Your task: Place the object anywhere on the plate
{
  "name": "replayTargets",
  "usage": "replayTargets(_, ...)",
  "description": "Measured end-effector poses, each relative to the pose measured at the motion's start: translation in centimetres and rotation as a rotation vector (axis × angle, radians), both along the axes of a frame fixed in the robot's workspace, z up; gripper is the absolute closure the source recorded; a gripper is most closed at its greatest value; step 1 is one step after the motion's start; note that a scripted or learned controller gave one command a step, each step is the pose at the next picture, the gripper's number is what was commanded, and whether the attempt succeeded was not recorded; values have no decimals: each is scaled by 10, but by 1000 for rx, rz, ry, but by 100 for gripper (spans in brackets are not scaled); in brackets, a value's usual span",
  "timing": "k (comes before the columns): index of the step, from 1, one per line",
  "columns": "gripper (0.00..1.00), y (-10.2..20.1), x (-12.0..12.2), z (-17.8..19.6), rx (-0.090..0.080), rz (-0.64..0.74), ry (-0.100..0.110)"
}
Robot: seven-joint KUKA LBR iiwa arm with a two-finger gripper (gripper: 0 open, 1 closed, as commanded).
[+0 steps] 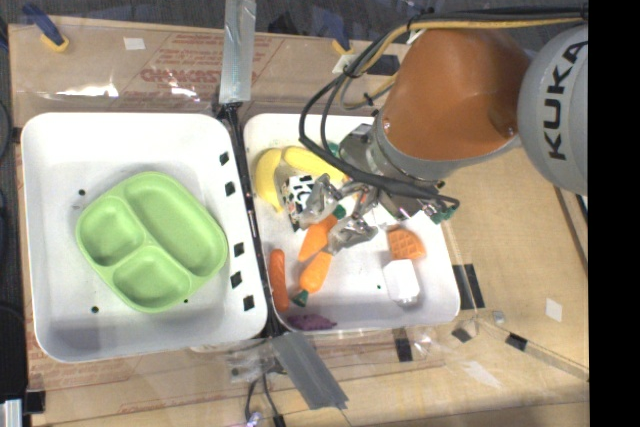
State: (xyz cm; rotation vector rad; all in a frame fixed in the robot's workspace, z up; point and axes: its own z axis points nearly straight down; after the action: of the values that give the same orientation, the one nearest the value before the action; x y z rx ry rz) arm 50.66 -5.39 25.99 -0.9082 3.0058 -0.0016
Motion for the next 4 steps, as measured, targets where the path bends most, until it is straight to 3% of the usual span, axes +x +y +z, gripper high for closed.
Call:
replayTargets(1, 100, 47, 10, -50, 2, -14, 5)
replayTargets(2, 0, 45, 11, -49, 1, -16, 2)
replayTargets(3, 0, 98, 35, 51, 0, 189, -7)
replayTargets(4, 100, 97, 36, 60, 0, 189, -6)
